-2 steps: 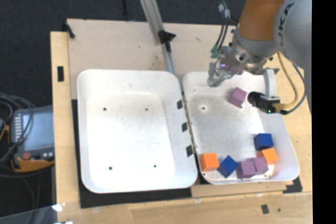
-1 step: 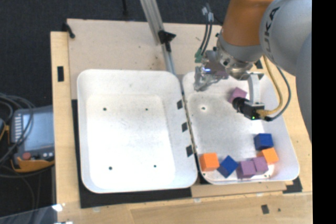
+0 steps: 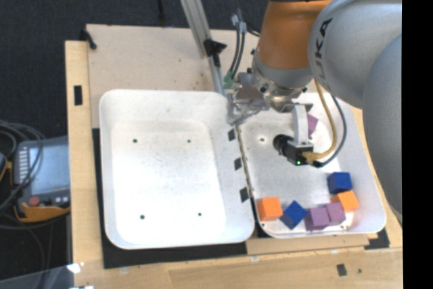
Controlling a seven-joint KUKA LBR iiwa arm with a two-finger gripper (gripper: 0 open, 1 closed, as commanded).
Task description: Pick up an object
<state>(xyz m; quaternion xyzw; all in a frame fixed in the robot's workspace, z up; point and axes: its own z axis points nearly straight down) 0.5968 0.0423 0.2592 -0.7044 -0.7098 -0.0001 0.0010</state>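
camera view | claw at right bin's far corner, I can't tell if it's open | blocks huddle along near rim, well apart, so no pick yet

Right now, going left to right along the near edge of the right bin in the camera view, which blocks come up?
orange block → blue block → purple block → second purple block → second orange block. The farther blue block sits above the last two, so it is left out.
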